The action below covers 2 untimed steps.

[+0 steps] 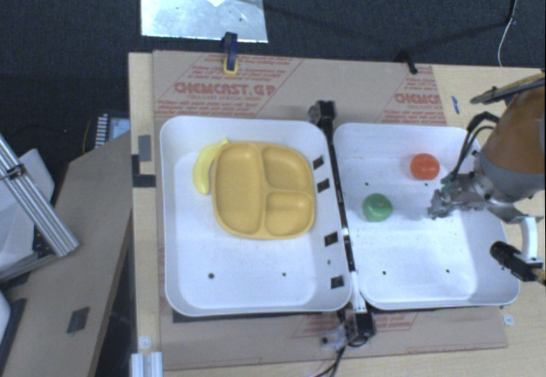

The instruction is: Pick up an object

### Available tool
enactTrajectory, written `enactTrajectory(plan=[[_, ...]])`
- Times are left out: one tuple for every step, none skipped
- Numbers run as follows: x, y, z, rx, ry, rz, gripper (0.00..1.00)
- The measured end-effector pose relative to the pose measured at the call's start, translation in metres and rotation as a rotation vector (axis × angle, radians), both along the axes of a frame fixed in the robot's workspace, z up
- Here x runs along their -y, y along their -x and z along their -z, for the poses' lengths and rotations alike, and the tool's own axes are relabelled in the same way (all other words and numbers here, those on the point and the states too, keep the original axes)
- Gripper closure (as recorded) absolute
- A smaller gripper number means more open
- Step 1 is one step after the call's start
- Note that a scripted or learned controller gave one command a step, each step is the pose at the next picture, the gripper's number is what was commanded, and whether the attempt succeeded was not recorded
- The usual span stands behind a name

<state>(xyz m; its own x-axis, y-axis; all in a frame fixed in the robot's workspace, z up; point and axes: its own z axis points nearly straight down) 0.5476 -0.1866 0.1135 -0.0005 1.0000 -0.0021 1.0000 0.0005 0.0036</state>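
Objects lying in the right bin (401,294) are a green ball (377,207) and an orange ball (425,166), near each other, while the tool (440,203) hangs just right of the green one, holding nothing, its finger spacing impossible to tell.

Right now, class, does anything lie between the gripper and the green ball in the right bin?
Nothing visible does. The gripper is low in the right bin, with the green ball to its left and bare bin floor between them. The orange ball lies farther back, off that line.
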Motion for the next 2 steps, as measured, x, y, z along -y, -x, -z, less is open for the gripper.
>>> enactTrajectory(plan=[[0.004, -0.004, -0.044, -0.001, -0.001, -0.003, 1.0], [0.005, -0.006, -0.098, 0.003, 0.0, -0.004, 1.0]])
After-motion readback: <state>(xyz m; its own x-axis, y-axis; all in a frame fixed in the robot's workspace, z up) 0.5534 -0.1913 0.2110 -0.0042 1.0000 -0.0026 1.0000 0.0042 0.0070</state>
